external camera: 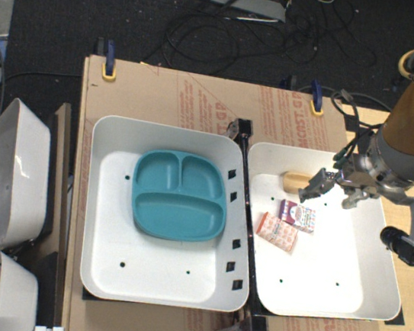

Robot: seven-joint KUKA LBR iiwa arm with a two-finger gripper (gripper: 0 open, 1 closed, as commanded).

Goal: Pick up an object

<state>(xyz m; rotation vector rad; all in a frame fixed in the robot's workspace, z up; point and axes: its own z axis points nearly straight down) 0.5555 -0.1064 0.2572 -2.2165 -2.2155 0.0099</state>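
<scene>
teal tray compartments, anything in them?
Empty. The teal tray lies flat in the left bin, and all three compartments show bare teal plastic with nothing inside.

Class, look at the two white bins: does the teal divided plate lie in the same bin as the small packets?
No: the teal divided plate lies in the left bin, while the small packets lie in the right bin.

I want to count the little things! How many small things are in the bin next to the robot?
3: a tan piece by the gripper, a purple packet mid-bin, a pink packet touching it below. The arm may hide more.
</scene>
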